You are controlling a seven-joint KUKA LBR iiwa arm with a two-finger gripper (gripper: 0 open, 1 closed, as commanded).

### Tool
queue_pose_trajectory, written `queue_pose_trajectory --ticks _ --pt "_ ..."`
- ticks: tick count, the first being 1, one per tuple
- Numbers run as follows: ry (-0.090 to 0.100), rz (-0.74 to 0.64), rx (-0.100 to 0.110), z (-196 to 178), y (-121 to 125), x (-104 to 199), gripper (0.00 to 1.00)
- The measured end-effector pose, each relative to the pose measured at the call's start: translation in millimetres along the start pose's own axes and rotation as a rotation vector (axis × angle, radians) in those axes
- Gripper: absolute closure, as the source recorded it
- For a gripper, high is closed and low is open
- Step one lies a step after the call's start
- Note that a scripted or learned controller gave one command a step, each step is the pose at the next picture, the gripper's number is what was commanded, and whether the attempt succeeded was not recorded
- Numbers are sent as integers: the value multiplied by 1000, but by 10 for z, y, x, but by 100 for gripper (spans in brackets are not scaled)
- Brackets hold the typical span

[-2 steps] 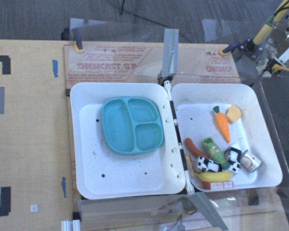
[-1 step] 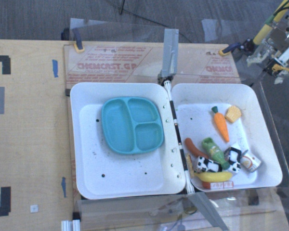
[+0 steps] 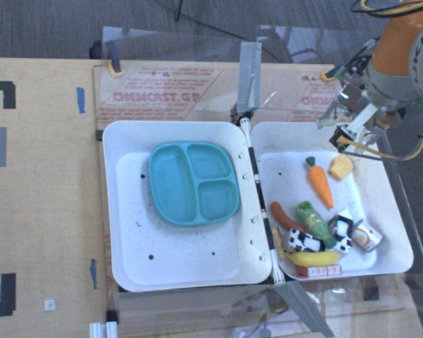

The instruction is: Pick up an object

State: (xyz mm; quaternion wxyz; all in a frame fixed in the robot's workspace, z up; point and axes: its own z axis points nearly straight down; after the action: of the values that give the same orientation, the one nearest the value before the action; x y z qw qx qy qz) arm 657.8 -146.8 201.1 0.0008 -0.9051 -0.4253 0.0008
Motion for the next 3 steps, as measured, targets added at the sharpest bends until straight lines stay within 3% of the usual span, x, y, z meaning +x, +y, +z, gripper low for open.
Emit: queue_pose_trajectory --ticks 1,2,3 --pt "5 -99 -7 1128 -320 108 0" --pt "1 -57 -6 1131 -464 -542 0" --pt "10 -23 -19 1113 -1034 -635 0"
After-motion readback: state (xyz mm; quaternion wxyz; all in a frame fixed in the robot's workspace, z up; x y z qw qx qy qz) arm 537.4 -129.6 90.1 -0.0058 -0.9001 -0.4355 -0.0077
